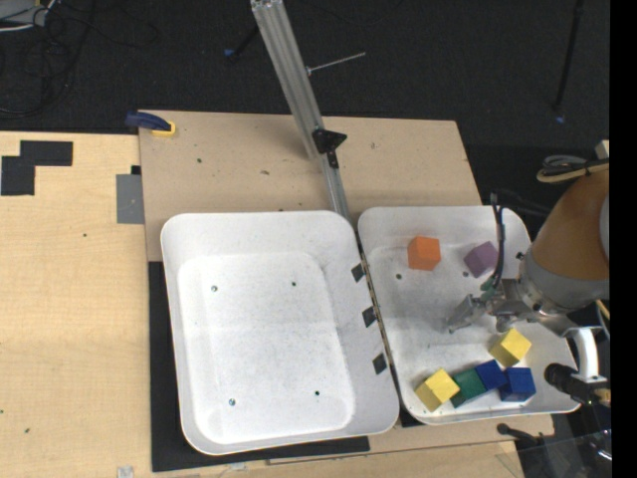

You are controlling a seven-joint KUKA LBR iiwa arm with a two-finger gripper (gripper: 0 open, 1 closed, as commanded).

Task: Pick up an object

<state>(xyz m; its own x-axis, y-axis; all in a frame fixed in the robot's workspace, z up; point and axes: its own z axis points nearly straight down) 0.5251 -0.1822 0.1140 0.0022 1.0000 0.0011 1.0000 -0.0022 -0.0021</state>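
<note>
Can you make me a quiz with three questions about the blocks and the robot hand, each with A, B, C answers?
1. Where is the orange block?
A. In the right bin
B. In the left bin
C. On the wooden bench

2. How many yellow blocks are there?
A. One
B. Two
C. Four

3. Where is the hand right now?
A. Over the left bin
B. Off past the bench
C. Down in the right bin, on bare floor among the blocks

Answers:
1 A: the orange block sits near the back of the right bin, beside the purple block.
2 B: one yellow block lies near the hand and another yellow block lies at the front, beside the green block and blue blocks.
3 C: the hand is low over the white floor in the middle of the right bin, with no block between its tips.
</note>
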